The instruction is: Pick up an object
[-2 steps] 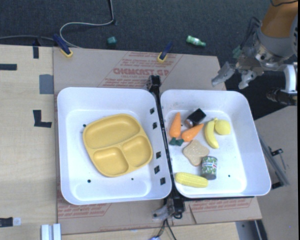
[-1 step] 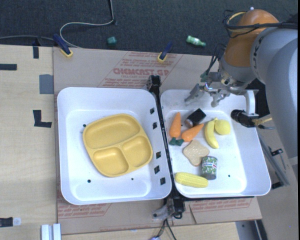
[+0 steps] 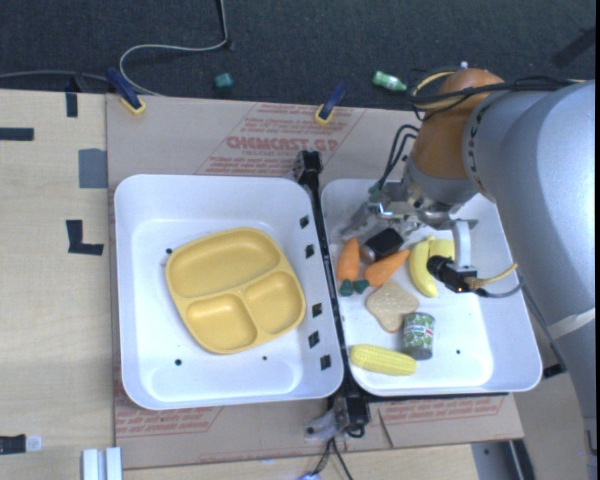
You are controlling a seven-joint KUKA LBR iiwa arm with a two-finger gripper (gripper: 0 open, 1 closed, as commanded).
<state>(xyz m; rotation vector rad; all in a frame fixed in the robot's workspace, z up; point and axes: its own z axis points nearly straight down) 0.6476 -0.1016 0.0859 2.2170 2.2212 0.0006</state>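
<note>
The grey arm with its orange band reaches into the right-hand shallow white bin [image 3: 480, 363], and its jaws [image 3: 385, 240] sit low over the pile at that bin's upper left, just above two orange plastic carrots [image 3: 365, 264]; whether they are spread or pinching anything I cannot tell. Just right of the jaws lies a yellow plastic banana [image 3: 422, 266], while below them sit a tan bread slice [image 3: 391, 307], a small green-labelled can [image 3: 417, 334] and a yellow corn cob [image 3: 382, 360]. Well to the left of the jaws (in the other white bin [image 3: 140, 298]) rests a yellow three-compartment plastic plate [image 3: 235, 288].
</note>
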